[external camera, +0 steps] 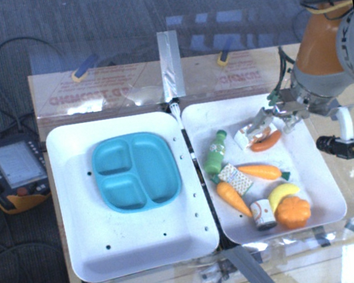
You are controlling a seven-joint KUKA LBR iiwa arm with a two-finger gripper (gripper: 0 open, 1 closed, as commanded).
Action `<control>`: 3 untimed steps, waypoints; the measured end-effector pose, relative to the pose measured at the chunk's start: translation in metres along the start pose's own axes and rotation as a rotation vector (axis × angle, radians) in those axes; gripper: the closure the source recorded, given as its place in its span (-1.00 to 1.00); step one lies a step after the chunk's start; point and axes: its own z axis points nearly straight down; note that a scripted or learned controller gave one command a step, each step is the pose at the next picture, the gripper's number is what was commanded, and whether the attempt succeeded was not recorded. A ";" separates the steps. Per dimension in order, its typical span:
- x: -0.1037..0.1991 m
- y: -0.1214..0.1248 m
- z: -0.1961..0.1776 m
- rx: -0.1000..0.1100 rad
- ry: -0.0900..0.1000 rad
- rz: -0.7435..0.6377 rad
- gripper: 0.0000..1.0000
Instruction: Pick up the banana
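1. Gripper (260, 125): upper part of the right bin (315, 154), above a red-orange piece (266, 141); finger state cannot be determined.
2. Banana (283, 192): lower right of that bin, touching the orange fruit (293, 212).

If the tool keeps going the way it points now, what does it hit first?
The tool points left and down into the right bin. First in line looks like the small red-orange piece just under its tip, not the banana. Depth is hard to judge.
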 end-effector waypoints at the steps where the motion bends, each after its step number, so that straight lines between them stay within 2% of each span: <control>1: 0.001 0.000 -0.008 0.001 0.001 -0.002 1.00; 2: 0.040 0.010 -0.110 -0.001 -0.003 0.306 1.00; 3: 0.039 0.018 -0.121 0.000 -0.003 0.375 1.00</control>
